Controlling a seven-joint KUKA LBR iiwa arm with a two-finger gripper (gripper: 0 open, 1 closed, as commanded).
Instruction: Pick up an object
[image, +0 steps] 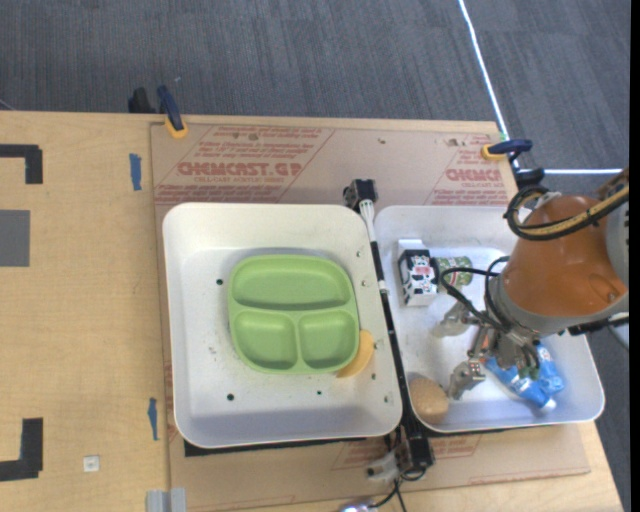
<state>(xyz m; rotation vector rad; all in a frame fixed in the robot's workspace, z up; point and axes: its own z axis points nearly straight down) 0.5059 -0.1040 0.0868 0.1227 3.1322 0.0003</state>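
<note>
My gripper (461, 350) hangs low in the right bin (590, 400), below the orange wrist band. It is open, and only bare bin floor shows between its fingers (463, 380). A tan egg-shaped object (430, 398) lies just left of the lower finger, close to the bin's front wall. A blue packet (526, 380) lies to the gripper's right, partly under the wrist. A small white and black box (417, 275) and a green item (455, 268) sit at the back of this bin.
The left bin (190, 300) holds a green divided plate (293, 312), with a yellow piece (357, 358) at its lower right corner. Black cables (460, 290) loop from the wrist over the right bin. A divider wall (385, 330) separates the bins.
</note>
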